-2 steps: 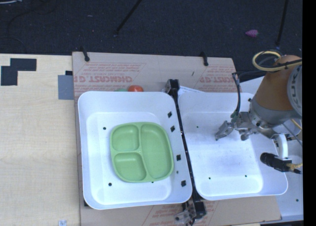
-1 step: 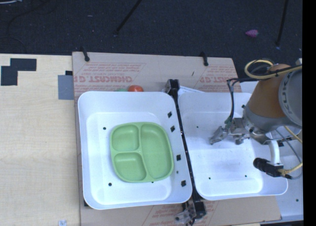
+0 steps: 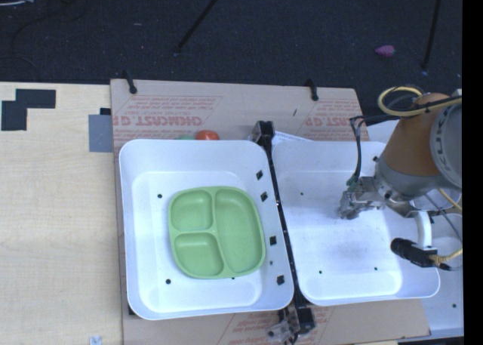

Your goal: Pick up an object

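A light green plate (image 3: 216,231) with three compartments lies flat in the middle of the left bin (image 3: 143,275). My gripper (image 3: 352,204) reaches in from the right and hangs low over the right bin (image 3: 332,275), near its right-centre, well apart from the plate. A small red-orange object (image 3: 207,136) peeks over the far rim of the left bin, outside it on the cardboard.
Black clips along the divider (image 3: 273,215) join the two bins. Brown cardboard (image 3: 226,109) lies under and behind the bins. A pale wooden bench top (image 3: 53,223) stretches to the left. The arm's orange band (image 3: 411,143) sits over the right bin's right rim.
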